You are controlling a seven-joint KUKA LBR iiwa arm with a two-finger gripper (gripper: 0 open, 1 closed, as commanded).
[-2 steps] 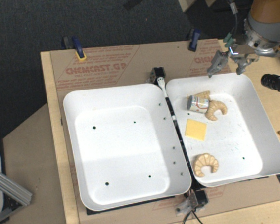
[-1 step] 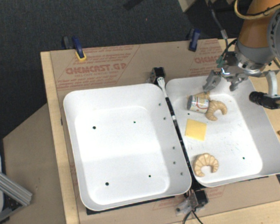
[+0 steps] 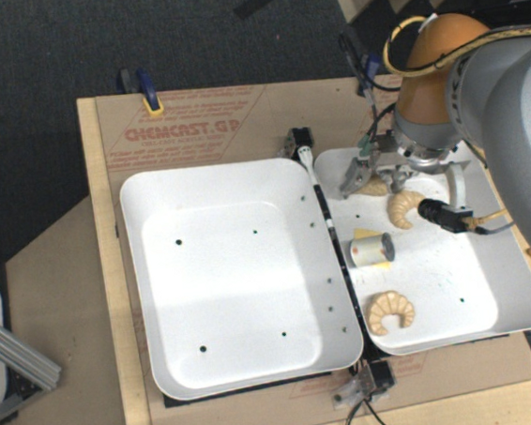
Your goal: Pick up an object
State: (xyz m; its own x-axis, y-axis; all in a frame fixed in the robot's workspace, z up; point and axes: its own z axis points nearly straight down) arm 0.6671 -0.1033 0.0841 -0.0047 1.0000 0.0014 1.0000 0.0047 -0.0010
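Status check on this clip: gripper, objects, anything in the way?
Gripper low in right bin, by the back croissant. Nothing seen held. Front croissant and small cylinder lie apart, unobstructed.

End effector (image 3: 381,174) fingers — state indiscernible

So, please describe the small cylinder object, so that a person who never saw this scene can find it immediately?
Find the right white bin, where the grey arm reaches in. Near that bin's middle, close to the divider between the bins, lies the small cylinder on its side. It is grey with a yellow band, while its neighbours, a croissant below and another above, are tan and curved.
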